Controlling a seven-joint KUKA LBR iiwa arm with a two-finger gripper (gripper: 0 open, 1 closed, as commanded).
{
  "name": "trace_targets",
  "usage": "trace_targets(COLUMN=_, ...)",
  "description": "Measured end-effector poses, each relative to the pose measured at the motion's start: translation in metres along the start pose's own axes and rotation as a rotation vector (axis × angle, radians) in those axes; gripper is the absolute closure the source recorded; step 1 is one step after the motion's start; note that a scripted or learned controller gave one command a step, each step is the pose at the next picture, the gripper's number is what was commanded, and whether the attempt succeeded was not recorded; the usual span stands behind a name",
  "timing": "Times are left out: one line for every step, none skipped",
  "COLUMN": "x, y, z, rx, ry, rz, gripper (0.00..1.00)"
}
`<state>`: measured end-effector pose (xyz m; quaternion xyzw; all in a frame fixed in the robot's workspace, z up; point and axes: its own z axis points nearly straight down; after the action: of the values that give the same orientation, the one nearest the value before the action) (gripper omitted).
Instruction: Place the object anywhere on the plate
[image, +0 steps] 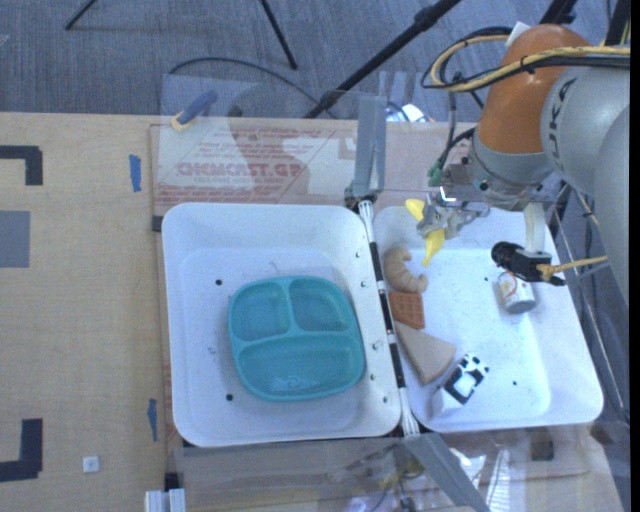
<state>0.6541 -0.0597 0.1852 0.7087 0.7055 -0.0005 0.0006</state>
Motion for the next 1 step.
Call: trace_targets(x=0.0759, y=-0.0446, z=0.0003, rx=0.001, ry=0.002, rz=-0.029, gripper=1.00)
